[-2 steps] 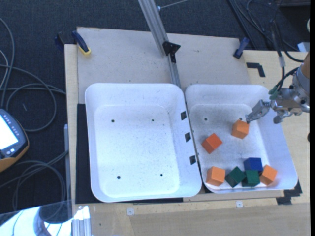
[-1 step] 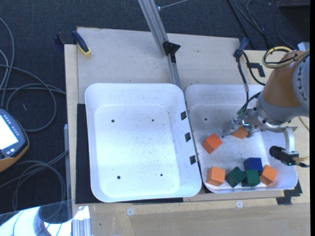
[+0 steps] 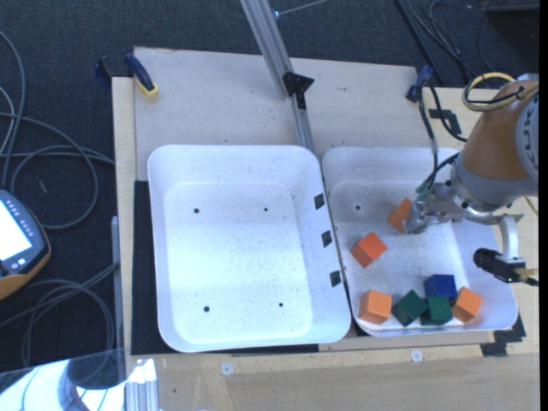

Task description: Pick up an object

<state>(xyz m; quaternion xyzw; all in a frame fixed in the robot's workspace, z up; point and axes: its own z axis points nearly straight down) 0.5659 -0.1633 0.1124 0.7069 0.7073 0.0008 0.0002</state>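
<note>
My gripper [image 3: 416, 222] hangs low in the right bin [image 3: 368, 155], at the end of the grey arm with the orange band [image 3: 497, 148]. An orange block [image 3: 398, 215] lies tilted right against the gripper's left side, touching or nearly touching it. Whether the block is gripped cannot be told from this angle. Another orange block [image 3: 370, 249] lies a little lower left on the bin floor. Along the bin's front wall sit an orange block [image 3: 375, 306], two green blocks [image 3: 410, 307] [image 3: 438, 311], a blue block [image 3: 440, 285] and one more orange block [image 3: 468, 304].
The left bin [image 3: 163, 165] stands beside the right one, their rims touching. A slanted metal bar [image 3: 272, 43] runs from the top down to the gap between the bins. Blue clamps [image 3: 141, 74] [image 3: 420, 82] hold the board's back corners. Cables lie on the floor at left.
</note>
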